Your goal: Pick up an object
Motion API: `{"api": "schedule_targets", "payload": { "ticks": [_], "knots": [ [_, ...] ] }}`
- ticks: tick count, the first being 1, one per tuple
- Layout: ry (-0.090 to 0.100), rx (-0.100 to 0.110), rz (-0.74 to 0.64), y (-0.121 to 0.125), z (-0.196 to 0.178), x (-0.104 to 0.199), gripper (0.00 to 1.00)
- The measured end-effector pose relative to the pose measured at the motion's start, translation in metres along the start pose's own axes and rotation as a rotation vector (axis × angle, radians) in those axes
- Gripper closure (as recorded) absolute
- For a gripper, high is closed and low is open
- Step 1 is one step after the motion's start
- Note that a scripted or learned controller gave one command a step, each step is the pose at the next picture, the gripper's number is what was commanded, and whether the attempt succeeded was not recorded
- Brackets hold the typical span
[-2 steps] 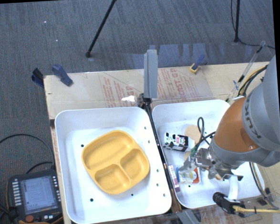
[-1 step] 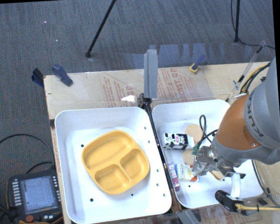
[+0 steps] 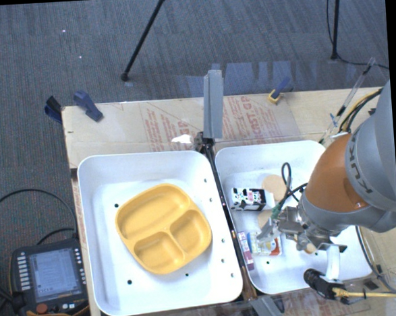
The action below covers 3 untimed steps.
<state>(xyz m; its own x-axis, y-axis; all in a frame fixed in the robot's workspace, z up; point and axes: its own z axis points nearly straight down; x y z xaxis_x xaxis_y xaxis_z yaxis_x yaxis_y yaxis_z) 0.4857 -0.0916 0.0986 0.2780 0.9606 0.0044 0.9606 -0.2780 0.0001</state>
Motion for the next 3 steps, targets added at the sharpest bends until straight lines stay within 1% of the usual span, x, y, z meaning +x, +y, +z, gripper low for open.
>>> {"api": "schedule_targets", "payload": {
  "ticks": [1,2,3],
  "knots": [
    [0.005,-0.005,-0.042,0.0024,0.0068,-0.0166,0.00],
    [0.004,-0.003,-0.042,0.0032,-0.0013,-0.0171,1.00],
    [0.004,-0.002,-0.043,0.0027,-0.0007,-0.0171,0.00]
  ]
}}
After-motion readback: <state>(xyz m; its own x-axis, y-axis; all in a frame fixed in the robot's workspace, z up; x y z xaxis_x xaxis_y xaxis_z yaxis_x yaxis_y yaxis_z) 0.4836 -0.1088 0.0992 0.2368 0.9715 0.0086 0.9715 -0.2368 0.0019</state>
